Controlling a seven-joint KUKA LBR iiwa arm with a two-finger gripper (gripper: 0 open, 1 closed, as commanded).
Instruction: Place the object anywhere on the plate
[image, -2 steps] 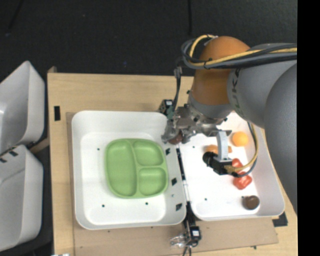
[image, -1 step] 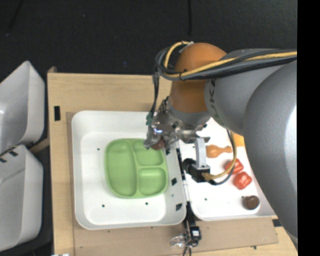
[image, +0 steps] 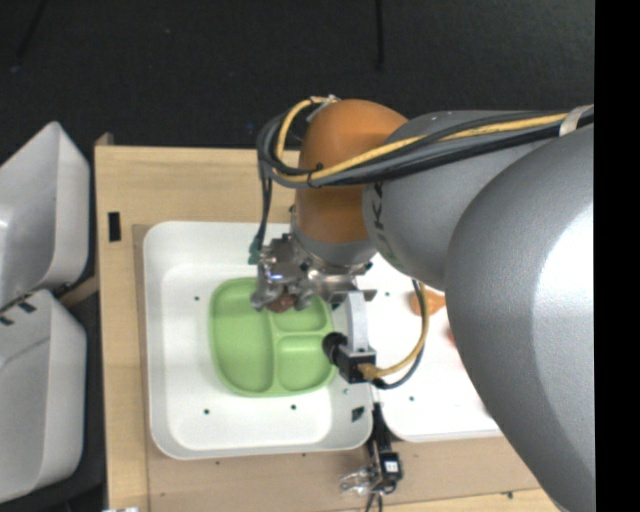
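The green plate (image: 262, 345) lies in the left bin (image: 180, 330), and over its far right edge hangs the gripper (image: 283, 290) with something small and dark-reddish at its tip, so placing looks close but unfinished; its grip and the object's direction I cannot tell.

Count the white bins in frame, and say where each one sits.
2. The left bin lies in full view and holds the green plate. The right bin sits beside it, mostly covered by the arm; whatever it contains may be hidden.
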